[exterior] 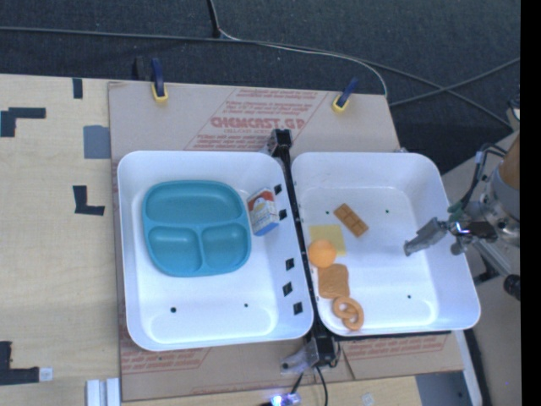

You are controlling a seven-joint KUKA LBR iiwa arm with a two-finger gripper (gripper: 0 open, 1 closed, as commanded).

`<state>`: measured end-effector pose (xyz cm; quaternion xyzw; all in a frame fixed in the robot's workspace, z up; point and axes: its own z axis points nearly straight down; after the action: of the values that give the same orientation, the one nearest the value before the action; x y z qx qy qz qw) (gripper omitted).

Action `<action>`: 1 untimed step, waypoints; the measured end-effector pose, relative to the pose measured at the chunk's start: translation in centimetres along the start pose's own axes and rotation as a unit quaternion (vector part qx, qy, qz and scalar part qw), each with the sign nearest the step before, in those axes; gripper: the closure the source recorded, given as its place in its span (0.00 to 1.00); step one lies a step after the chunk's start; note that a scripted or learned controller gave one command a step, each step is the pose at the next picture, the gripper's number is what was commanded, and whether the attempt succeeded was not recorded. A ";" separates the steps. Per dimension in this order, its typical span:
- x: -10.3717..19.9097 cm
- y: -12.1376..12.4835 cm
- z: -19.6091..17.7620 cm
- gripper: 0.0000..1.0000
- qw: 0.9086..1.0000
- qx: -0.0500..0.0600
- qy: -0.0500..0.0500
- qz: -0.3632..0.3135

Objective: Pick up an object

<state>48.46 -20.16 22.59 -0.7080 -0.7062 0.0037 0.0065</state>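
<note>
Where bin wall meets hand (420, 244) (grip unreadable), orange ball (321, 254): round, smooth, beside yellow slice (331, 236).

Floor: dark carpet (338, 15) at the far side, crossed by black cables (279, 45).
Bench: pale wood (51, 252), a cardboard sheet (254, 117) clamped on top.

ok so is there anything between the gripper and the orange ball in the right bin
Nothing visible. The gripper is over the right bin's right side, and bare white floor lies between it and the orange ball at the left side.
</note>
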 end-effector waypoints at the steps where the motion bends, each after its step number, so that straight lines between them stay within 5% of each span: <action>1: 0.0 0.2 -0.5 0.00 1.000 -0.005 -0.001 -0.002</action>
<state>48.69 -20.12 23.06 -0.7066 -0.7076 0.0015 0.0023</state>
